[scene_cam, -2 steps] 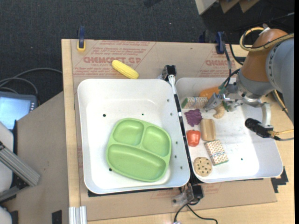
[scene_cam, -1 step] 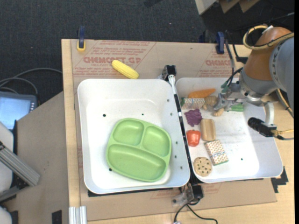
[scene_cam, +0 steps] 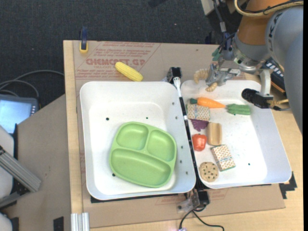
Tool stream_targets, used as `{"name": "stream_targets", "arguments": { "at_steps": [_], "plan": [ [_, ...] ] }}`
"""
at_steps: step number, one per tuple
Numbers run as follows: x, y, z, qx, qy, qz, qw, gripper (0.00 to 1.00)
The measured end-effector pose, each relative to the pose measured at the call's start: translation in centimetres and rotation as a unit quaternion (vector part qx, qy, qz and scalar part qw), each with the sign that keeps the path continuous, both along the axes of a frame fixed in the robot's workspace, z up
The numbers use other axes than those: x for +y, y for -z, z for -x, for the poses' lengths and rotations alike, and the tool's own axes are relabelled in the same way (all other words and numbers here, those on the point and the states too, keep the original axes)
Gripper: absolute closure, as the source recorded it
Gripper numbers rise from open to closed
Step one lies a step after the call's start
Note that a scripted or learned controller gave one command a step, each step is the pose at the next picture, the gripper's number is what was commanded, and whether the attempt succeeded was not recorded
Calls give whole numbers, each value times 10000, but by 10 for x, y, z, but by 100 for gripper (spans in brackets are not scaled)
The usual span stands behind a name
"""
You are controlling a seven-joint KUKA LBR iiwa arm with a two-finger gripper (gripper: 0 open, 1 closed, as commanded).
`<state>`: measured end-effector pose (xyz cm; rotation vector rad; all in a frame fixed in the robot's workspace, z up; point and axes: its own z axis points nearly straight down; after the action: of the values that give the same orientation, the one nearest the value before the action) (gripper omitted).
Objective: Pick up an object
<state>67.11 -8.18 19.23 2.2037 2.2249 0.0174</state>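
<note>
My gripper (scene_cam: 212, 84) hangs over the far left corner of the right bin (scene_cam: 262, 143). It is shut on a small tan object (scene_cam: 201, 75) that sticks out to the left of the fingers, with a tan tip just below them. Under it in the bin lie an orange carrot (scene_cam: 210, 102) with a green top (scene_cam: 239, 109), a patterned square block (scene_cam: 198, 112), a purple piece (scene_cam: 198, 124), a red tomato (scene_cam: 199, 141), a tan bread piece (scene_cam: 214, 134), a small patterned box (scene_cam: 224, 157) and a cookie (scene_cam: 208, 171).
The left bin (scene_cam: 96, 109) holds a green divided plate (scene_cam: 143, 154). A yellow corn cob (scene_cam: 128, 71) lies on the cardboard behind the left bin. A blue clip (scene_cam: 84, 44) sits at the cardboard's far left corner.
</note>
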Motion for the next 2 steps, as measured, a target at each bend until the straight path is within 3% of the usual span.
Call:
{"name": "stream_targets", "arguments": {
  "at_steps": [1, 2],
  "plan": [
    [37, 8, 44, 99, 29, -7, 9999, 100],
    [25, -27, 55, 52, 50, 10, 10000, 100]
  ]
}}
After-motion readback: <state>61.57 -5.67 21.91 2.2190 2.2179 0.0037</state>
